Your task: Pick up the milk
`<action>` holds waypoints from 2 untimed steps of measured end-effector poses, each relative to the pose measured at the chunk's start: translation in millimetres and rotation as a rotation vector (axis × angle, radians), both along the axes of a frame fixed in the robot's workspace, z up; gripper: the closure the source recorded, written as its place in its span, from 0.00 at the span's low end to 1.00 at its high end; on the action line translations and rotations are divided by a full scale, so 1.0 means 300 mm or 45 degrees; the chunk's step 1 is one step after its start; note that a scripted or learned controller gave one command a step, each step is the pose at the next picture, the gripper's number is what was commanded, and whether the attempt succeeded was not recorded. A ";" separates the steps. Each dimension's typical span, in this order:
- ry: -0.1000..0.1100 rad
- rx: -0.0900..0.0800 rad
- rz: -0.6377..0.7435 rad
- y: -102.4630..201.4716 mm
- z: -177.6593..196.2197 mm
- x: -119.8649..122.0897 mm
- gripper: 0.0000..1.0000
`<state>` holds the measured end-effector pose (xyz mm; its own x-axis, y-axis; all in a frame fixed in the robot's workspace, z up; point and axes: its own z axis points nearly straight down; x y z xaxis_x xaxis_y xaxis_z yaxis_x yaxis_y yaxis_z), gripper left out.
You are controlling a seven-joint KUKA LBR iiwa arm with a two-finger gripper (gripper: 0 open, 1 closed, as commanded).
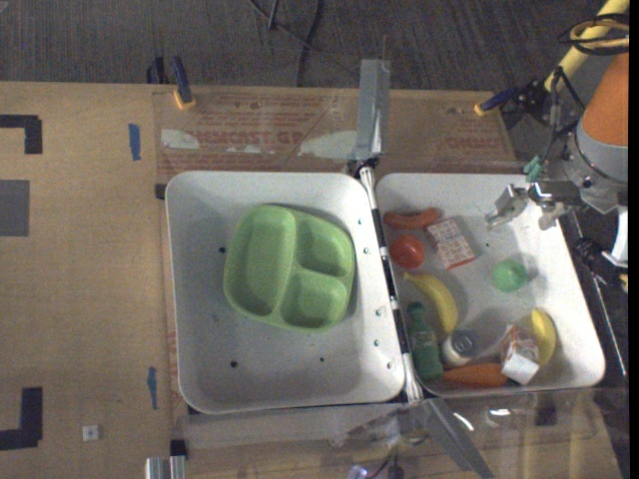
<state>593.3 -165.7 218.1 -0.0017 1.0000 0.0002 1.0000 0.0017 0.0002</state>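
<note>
Milk carton [519, 354], lying tipped in the right bin's [584, 297] near corner between a lemon [543, 333] and carrot [476, 374]; gripper [526, 205] hovering over the far edge, well apart, jaws apparently spread and empty, presumably awaiting approach.

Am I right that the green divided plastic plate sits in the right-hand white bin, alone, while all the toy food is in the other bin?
Not quite. The camera view shows the green divided plastic plate in the left-hand white bin, alone. The toy food, such as the yellow banana and the red tomato, is in the other bin, the right-hand white bin.
</note>
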 end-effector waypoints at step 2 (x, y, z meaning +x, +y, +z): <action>-0.007 -0.005 0.090 0.079 -0.431 -0.130 0.00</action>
<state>554.2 -142.0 88.6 -0.0726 0.9974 -0.0036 0.9973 0.0726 0.0053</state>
